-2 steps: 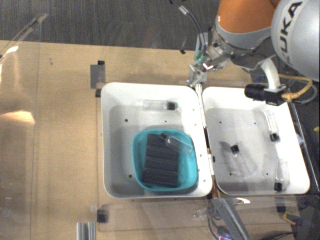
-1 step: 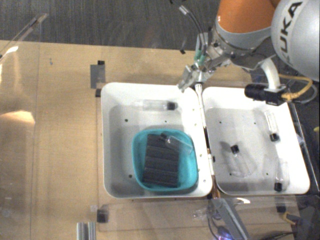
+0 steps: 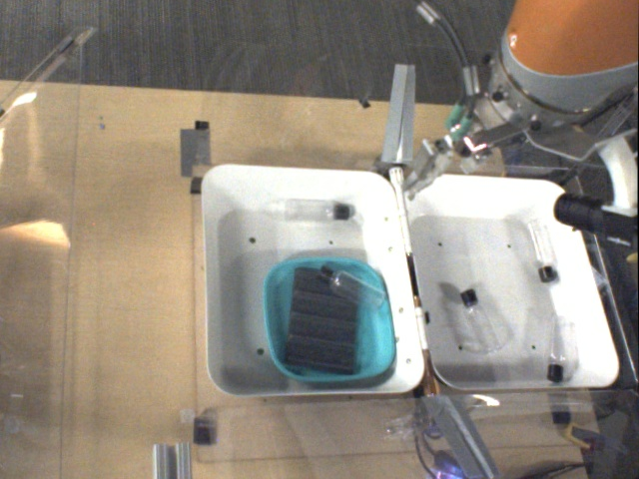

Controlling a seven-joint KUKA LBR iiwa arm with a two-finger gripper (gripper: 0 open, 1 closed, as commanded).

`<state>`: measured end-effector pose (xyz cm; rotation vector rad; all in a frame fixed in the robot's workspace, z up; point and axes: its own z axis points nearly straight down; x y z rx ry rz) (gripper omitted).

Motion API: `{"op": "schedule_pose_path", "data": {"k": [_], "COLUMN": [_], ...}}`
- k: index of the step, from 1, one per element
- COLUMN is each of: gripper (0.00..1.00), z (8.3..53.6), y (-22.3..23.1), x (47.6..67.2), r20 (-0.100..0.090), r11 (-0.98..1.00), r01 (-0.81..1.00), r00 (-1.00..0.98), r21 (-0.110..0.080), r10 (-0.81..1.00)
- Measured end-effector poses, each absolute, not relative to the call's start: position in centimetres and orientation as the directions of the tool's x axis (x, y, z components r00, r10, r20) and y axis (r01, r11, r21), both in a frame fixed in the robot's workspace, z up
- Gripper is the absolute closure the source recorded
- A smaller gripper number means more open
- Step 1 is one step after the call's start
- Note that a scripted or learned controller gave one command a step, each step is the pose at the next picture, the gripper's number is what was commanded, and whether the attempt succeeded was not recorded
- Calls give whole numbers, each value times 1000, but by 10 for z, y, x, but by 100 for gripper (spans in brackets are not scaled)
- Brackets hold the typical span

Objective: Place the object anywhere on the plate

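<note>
**While the arm hangs at the back, a vial lies on the plate**

Although I cannot name the object with certainty, I judge it to be the small clear vial (image 3: 357, 284) lying on the teal plate (image 3: 275, 317), at the plate's rear right. The plate sits in the left bin (image 3: 225, 267), towards its front. The vial is see-through and faint against the teal, lies on its side, and one end touches a dark ribbed block (image 3: 321, 319) that takes up the middle of the plate.

The arm (image 3: 569, 18) reaches in from the right. Its gripper (image 3: 439, 156) hangs over the rear rim where the two bins meet, well apart from the plate. Whether the pincer is released or clenched, I cannot tell; it is small and cluttered with cables, and I see nothing in it.

If that vial is the object, I judge the placing done, and the next move only needs the arm to stay away from the plate.

Similar clear vials with dark caps lie elsewhere: one at the rear of the left bin (image 3: 315, 210) and three in the right bin (image 3: 589, 297). If one of those is meant, the next move calls for a careful descent onto a slippery, nearly invisible cylinder.
</note>
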<state>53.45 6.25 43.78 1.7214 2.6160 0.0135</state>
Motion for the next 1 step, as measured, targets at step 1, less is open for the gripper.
{"op": "schedule_pose_path", "data": {"k": [1], "gripper": [0], "z": [437], "y": [19], "x": [505], "r20": [-3], "r11": [279], "r01": [960], "r00": [-279], "r21": [12], "r10": [960]}}
